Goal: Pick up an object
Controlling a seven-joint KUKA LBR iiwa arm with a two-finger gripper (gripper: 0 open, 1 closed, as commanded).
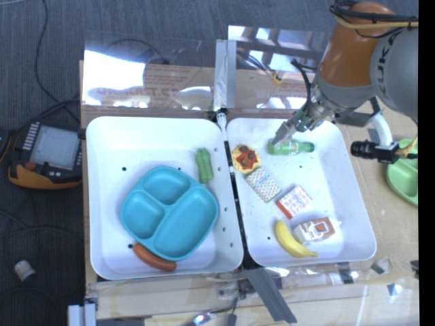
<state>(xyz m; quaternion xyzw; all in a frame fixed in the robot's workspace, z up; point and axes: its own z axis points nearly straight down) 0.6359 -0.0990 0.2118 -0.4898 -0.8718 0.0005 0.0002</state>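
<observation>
Count: two white bins, left [102,182] and right [353,202]; one blue divided plate [170,212], one green pickle [204,165], one sausage [153,257], one green bottle [292,147], one small pizza [245,157], one banana [292,241], one patterned packet [263,184], two small cartons [294,200] [317,230].

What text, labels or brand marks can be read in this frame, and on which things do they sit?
"KU", part of a vertical brand mark: on the grey arm.
Red print on the cardboard panel behind the left bin: blurred by glare, unreadable.
Red and white packet: printing too small to read.
Small carton beside the banana: printing too small to read.
Handheld pendant on the floor: screen too blurred to read.
</observation>
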